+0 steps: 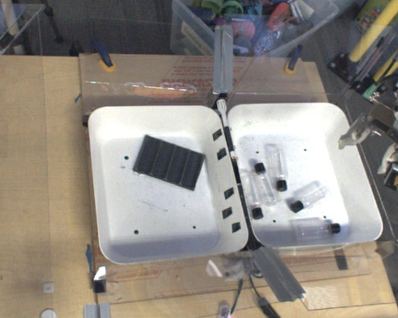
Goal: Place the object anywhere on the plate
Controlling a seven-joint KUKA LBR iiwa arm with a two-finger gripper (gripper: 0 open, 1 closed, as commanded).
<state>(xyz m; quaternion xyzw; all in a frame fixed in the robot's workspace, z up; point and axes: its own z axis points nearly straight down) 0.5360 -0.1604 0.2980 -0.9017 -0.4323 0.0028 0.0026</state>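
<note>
A black ribbed rectangular plate [169, 162] lies flat in the left bin [113, 237], tilted slightly, with nothing on it. Several clear plastic vials with black caps lie in the right bin [358, 177]: one [274, 161] near the middle, one [308, 195] to its right, one [313, 228] by the front wall, and others close to the divider. My gripper [357, 132] shows as grey metal parts at the right bin's far right rim. It is well clear of the vials and far from the plate, and nothing is visibly held.
A central divider with black clips [227, 177] separates the bins. A clear tub of colourful toys [252, 8] stands behind them. Cables and equipment [385, 65] crowd the right side. Bare wooden bench [33, 177] lies to the left.
</note>
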